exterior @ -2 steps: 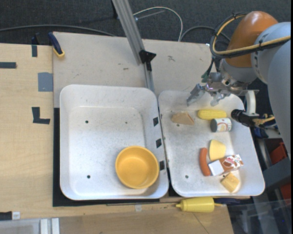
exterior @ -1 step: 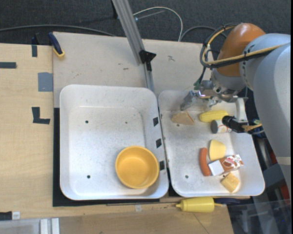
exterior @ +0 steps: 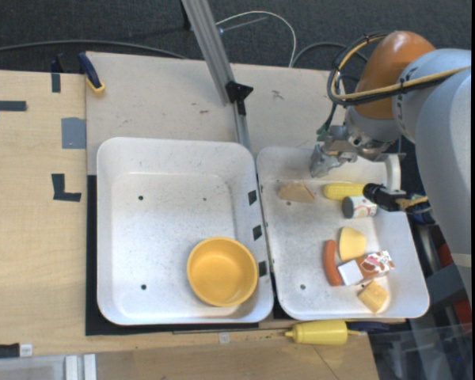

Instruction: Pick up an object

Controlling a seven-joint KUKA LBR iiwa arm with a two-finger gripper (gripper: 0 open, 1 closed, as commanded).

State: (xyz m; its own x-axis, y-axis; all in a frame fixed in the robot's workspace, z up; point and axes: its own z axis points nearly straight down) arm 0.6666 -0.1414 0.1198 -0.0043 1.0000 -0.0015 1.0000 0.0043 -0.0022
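My gripper (exterior: 323,163) hangs over the back edge of the right bin (exterior: 301,283), and nothing shows between its fingers. A tan bread slice (exterior: 296,192) lies just below and left of it. A yellow corn cob (exterior: 343,190) lies to its lower right, beside a small grey and white can (exterior: 359,207). Further forward lie a red sausage (exterior: 331,262), a yellow cheese wedge (exterior: 351,244), a red and white packet (exterior: 366,267) and a tan cracker piece (exterior: 374,296).
The left bin (exterior: 142,172) holds a yellow bowl (exterior: 222,271) at its front right. A yellow mustard bottle (exterior: 323,333) lies on the bench in front of the right bin. A metal pole (exterior: 214,50) slants down to the gap between the bins.
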